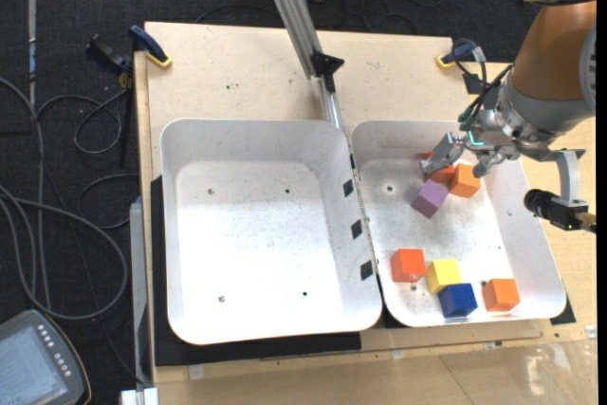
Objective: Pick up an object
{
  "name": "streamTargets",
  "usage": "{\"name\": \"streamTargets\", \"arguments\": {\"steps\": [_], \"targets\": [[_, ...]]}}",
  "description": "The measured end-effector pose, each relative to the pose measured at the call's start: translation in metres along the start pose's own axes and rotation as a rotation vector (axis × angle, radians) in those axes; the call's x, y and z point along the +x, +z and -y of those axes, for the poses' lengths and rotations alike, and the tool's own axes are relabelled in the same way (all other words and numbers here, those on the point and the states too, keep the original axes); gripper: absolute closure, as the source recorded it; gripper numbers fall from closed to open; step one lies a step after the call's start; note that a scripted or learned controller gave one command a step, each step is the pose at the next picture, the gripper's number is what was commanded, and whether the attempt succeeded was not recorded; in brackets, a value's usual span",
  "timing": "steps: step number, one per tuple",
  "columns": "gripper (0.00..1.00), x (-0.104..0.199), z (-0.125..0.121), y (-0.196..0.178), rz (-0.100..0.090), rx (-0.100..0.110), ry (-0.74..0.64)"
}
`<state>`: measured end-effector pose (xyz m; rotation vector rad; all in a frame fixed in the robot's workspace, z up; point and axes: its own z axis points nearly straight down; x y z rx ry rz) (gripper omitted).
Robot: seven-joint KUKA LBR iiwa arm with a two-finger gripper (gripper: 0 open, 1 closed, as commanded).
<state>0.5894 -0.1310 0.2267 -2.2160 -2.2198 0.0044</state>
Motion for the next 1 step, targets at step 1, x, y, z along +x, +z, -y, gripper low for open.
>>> {"name": "streamTargets", "arguments": {"steps": [1], "targets": [[0.00,-0.0003,-0.0009,-0.0023,0.001,-0.005,0.001]]}}
